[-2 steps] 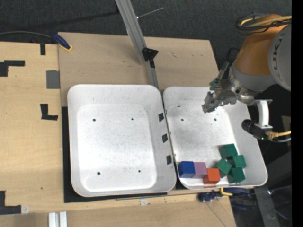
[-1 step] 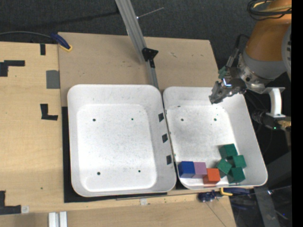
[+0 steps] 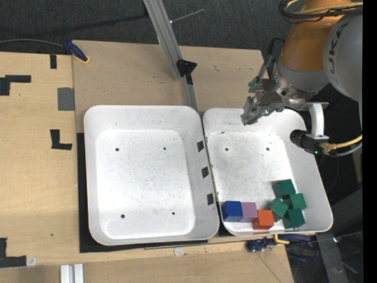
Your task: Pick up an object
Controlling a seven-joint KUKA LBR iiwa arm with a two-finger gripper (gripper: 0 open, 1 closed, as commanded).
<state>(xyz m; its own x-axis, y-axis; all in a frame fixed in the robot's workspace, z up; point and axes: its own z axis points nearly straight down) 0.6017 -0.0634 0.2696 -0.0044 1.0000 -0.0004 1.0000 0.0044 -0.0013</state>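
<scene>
Now the end effector (image 3: 252,115) hovers at the right bin's (image 3: 247,158) far rim, fingers' state unclear; blocks (image 3: 287,203) cluster in the near corner, so it should descend squarely onto one.

My arm (image 3: 321,40) enters from approx. 2 o'clock, orange band uppermost, grey wrist angled down toward 8 o'clock. I see the gripper (image 3: 250,115) hanging at its tip, pointing down-left w/ nothing between.

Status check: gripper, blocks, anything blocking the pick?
Gripper over right white bin's far rim, holding nothing. Blue cube, purple cube, orange cube, green blocks clustered at near edge. Path clear.
</scene>
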